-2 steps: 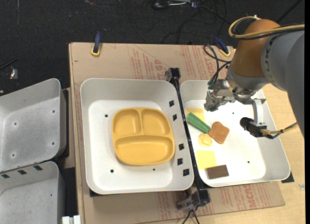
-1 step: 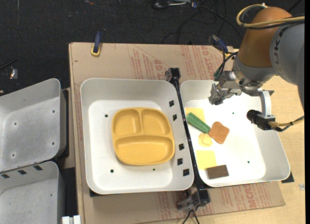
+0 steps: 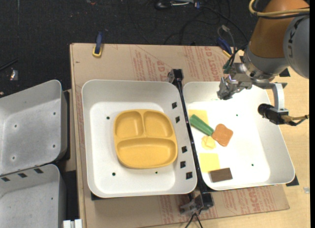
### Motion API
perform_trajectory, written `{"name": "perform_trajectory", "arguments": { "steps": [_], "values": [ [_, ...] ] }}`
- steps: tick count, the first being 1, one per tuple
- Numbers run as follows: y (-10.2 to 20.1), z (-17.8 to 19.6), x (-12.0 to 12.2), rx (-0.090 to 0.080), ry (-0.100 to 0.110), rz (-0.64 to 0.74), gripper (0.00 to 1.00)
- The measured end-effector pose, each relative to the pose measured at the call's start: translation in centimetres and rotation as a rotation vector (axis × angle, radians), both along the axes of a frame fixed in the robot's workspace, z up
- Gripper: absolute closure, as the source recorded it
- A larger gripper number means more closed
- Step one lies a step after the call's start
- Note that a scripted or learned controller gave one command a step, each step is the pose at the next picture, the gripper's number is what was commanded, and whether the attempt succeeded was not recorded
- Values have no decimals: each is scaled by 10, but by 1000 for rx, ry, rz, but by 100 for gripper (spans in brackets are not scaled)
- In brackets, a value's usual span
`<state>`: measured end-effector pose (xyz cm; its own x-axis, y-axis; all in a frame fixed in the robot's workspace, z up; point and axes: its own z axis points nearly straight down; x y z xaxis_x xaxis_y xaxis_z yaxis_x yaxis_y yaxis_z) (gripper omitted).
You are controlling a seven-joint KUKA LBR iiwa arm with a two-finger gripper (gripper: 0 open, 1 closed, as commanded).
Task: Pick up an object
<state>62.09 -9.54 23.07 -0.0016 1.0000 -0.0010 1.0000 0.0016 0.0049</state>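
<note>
Hanging over the far end of the right bin (image 3: 275, 173), the gripper (image 3: 225, 92) sits above bare white floor, and whether it is spread or closed cannot be told. Nearer the camera in that bin lie a green piece (image 3: 201, 124), an orange piece (image 3: 222, 135), 2 yellow pieces (image 3: 208, 161) and a brown block (image 3: 221, 175). A yellow divided tray (image 3: 145, 139) fills the left bin (image 3: 93, 123).

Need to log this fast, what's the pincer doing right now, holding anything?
Pincer: over the right bin's far corner, nothing visibly held; open or shut cannot be told.
</note>
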Motion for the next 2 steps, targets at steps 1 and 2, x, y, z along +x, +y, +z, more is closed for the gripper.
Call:
{"name": "perform_trajectory", "arguments": {
  "steps": [1,2],
  "values": [
    [42,0,-9,2,5,5,100],
    [97,11,-18,3,5,6,100]
  ]
}}
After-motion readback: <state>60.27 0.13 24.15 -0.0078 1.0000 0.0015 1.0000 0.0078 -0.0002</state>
